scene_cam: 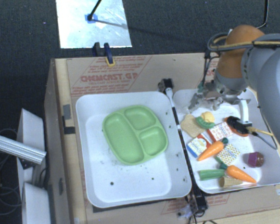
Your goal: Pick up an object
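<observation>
Two orange carrots [211,150] — tapered, glossy, green-tipped, right bin [275,168]

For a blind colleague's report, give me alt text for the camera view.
A grey robot arm's gripper hangs over the right bin, cluttered with toy food including two carrots. The left bin holds a green divided plate.

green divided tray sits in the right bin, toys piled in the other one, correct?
Wrong bin. The camera view shows the green divided tray in the left bin; the toys are piled in the right bin.
</observation>
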Robot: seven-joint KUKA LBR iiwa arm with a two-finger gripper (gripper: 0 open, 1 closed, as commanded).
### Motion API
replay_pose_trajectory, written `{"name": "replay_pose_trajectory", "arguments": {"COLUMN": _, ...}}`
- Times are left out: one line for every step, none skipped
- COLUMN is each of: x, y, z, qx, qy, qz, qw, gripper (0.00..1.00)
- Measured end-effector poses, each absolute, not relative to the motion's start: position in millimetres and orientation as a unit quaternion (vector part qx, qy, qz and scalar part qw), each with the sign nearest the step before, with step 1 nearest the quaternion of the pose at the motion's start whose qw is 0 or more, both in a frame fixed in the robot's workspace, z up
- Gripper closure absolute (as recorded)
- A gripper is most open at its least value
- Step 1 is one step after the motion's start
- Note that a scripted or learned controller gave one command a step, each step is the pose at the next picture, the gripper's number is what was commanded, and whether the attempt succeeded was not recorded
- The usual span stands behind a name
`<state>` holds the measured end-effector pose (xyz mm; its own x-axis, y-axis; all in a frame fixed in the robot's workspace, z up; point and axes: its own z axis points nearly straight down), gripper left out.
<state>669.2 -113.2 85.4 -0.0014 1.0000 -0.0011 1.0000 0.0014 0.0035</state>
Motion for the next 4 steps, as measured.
{"name": "replay_pose_trajectory", "arguments": {"x": 669.2, "y": -140.0, "z": 85.4, "qx": 0.707, "qy": 0.708, "qz": 0.0009, "qw": 0.002, "gripper": 0.0}}
{"name": "replay_pose_trajectory", "arguments": {"x": 669.2, "y": -116.2, "z": 84.9, "qx": 0.706, "qy": 0.708, "qz": 0.0009, "qw": 0.001, "gripper": 0.0}}
{"name": "replay_pose_trajectory", "arguments": {"x": 669.1, "y": -104.2, "z": 84.9, "qx": 0.706, "qy": 0.709, "qz": 0.0006, "qw": 0.001, "gripper": 0.0}}
{"name": "replay_pose_trajectory", "arguments": {"x": 669.0, "y": -87.1, "z": 84.6, "qx": 0.705, "qy": 0.709, "qz": 0.0006, "qw": 0.0, "gripper": 0.0}}
